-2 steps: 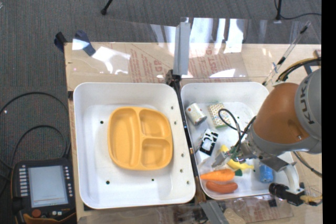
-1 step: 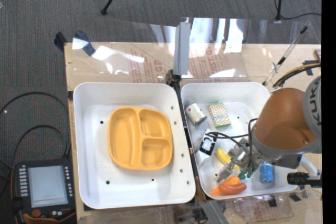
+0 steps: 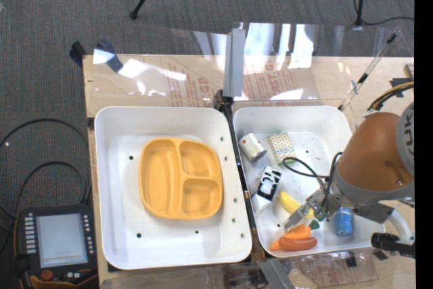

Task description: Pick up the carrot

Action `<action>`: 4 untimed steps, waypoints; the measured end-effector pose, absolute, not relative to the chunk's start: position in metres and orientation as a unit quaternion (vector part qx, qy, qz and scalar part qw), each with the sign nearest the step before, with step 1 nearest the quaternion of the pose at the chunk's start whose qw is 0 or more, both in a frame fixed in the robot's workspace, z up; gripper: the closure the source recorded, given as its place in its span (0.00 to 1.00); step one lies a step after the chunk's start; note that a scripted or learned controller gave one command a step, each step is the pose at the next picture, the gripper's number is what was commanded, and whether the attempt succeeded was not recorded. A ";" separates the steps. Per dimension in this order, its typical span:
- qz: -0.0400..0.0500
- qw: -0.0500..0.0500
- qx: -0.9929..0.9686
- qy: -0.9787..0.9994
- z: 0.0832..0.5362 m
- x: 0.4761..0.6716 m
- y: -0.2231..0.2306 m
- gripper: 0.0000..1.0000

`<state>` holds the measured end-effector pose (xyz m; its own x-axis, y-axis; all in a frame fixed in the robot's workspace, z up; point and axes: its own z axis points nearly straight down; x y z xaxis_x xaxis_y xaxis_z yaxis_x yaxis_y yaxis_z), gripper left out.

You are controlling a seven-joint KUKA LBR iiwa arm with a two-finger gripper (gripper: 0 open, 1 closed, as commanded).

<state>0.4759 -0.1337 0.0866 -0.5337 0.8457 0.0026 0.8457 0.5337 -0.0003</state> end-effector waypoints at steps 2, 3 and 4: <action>0.000 0.001 -0.568 -0.823 0.086 0.475 -0.118 0.00; 0.000 0.001 -0.638 -0.770 0.086 0.476 -0.104 0.00; 0.000 -0.001 -0.450 -0.893 0.087 0.476 -0.148 0.00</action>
<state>0.4759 -0.1477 0.0871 -0.5945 0.8041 -0.0008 0.8041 0.5945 0.0013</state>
